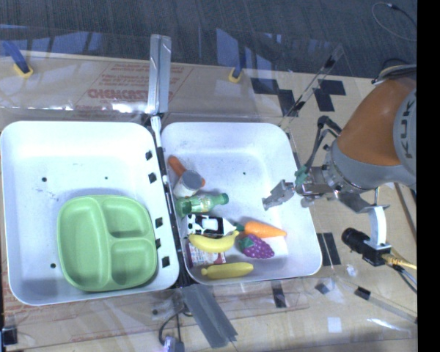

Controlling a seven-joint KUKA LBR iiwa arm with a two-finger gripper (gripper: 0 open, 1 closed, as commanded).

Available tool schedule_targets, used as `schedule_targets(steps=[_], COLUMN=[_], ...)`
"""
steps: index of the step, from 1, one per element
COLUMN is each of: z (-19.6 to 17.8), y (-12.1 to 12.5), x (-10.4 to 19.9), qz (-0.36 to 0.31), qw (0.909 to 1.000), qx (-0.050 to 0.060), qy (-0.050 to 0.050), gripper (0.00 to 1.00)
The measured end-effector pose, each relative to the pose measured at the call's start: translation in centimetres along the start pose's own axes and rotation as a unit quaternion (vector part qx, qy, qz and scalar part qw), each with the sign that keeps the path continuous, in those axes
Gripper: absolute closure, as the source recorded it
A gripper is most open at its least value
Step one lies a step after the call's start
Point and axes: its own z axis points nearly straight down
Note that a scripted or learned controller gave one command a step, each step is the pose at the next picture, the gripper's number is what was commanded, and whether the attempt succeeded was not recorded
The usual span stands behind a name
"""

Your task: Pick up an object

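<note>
My gripper [279, 194] hangs over the right part of the right bin [235, 141], above bare floor, with nothing visible between its fingers. Along the bin's left and front sides lie a green bottle [203, 202], an orange-capped bottle [181, 173], a black-and-white packet [205, 224], a banana [213, 242], a second yellow banana [226, 270], purple grapes [257, 248] and a carrot [263, 229]. The carrot is the nearest item, just below and left of the gripper.
The left bin [73, 145] holds a green divided tray [107, 241]. A metal divider [159, 72] stands between the bins at the back. The arm's orange band [374, 123] and grey wrist reach in from the right, over the bench edge.
</note>
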Motion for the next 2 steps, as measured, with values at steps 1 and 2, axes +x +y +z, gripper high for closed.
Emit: schedule_targets(steps=[1, 2], z=[12.31, 11.41], y=[-2.14, -2.14], x=[-0.54, -0.56], qz=[-0.007, -0.01], qw=[1.0, 1.0], qx=[-0.001, 0.0], qy=[0.0, -0.001], gripper=[0.0, 1.0])
